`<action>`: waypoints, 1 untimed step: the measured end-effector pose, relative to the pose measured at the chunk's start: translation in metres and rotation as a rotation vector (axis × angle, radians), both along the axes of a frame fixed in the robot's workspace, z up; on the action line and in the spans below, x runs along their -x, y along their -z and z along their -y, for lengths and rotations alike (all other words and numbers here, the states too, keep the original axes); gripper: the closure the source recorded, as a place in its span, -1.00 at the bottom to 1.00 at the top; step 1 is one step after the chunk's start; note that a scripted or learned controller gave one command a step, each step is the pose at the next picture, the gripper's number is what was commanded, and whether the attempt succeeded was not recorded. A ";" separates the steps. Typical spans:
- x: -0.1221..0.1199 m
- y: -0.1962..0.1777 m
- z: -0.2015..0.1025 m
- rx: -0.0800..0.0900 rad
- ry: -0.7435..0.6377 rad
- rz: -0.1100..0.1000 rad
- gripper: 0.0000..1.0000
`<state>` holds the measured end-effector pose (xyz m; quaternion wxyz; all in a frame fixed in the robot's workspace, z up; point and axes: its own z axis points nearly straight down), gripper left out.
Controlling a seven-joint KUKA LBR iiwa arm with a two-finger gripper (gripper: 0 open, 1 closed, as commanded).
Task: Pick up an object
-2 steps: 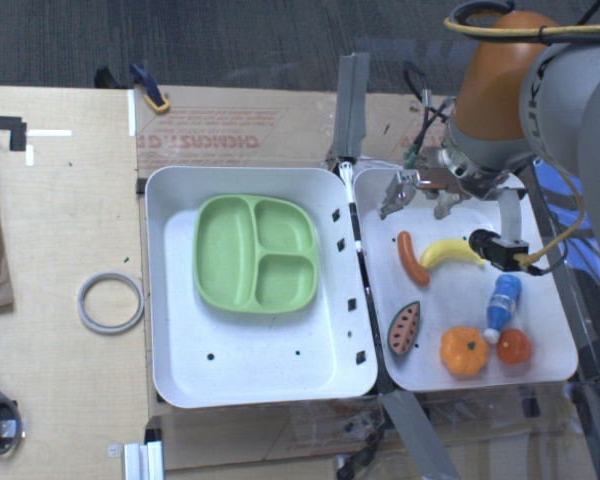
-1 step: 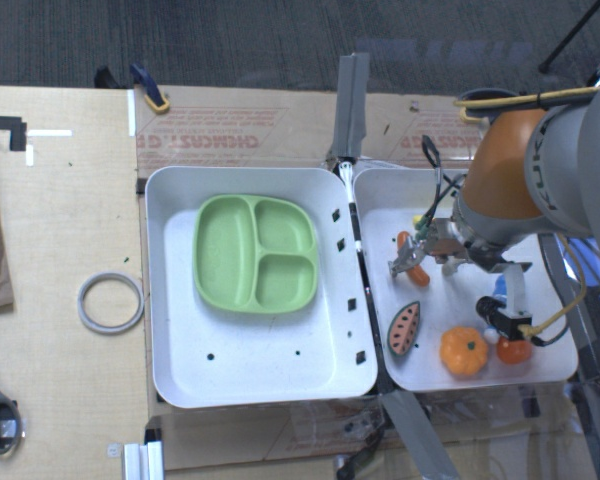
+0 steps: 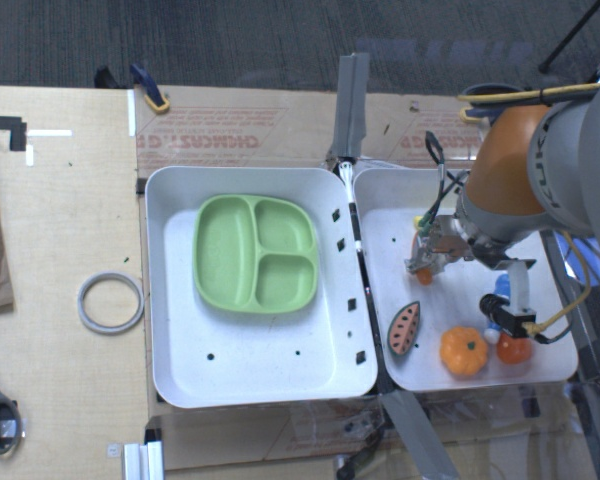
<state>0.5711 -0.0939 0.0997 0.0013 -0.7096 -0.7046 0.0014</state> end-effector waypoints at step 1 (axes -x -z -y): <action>0.004 -0.159 -0.037 0.002 -0.009 0.002 1.00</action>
